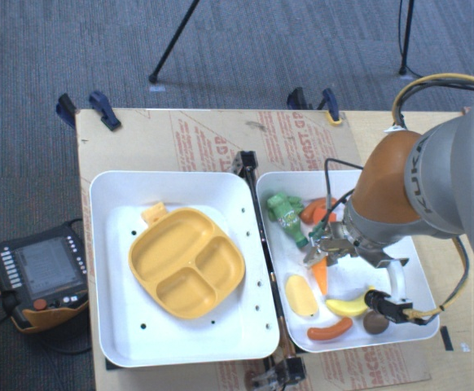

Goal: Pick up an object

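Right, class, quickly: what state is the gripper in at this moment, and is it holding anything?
Gripper: low in the right bin over the orange carrot; open or shut cannot be told, and no object is seen held.

Illumination is even and diffuse, from overhead. The two shallow white plastic bins (176, 187) read bright without blown highlights. The yellow sectioned plastic plate (186, 262) casts only a faint soft shadow. The grey arm with an orange band (412, 187) darkens the right bin floor beneath it. Overall sharpness is moderate; the blue-grey carpet (74, 47) shows fine grain.
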Controlling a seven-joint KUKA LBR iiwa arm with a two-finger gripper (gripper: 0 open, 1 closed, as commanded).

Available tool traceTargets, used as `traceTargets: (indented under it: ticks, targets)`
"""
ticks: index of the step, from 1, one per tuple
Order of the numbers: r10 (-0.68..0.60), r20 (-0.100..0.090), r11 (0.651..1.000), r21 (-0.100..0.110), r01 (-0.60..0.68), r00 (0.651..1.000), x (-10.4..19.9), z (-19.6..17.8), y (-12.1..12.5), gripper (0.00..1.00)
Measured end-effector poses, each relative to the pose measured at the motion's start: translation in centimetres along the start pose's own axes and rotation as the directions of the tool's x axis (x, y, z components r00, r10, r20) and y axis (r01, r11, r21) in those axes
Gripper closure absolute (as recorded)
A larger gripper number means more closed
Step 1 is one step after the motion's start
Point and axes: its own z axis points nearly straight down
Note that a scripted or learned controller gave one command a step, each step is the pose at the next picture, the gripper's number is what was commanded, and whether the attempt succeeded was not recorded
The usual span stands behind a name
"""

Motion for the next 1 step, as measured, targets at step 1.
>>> traceTargets:
  ticks: [1]
  targets:
    - [-0.01, 0.002, 1.0, -0.006, 0.01, 1.0, 6.76, -9.06, -3.0, 1.0]
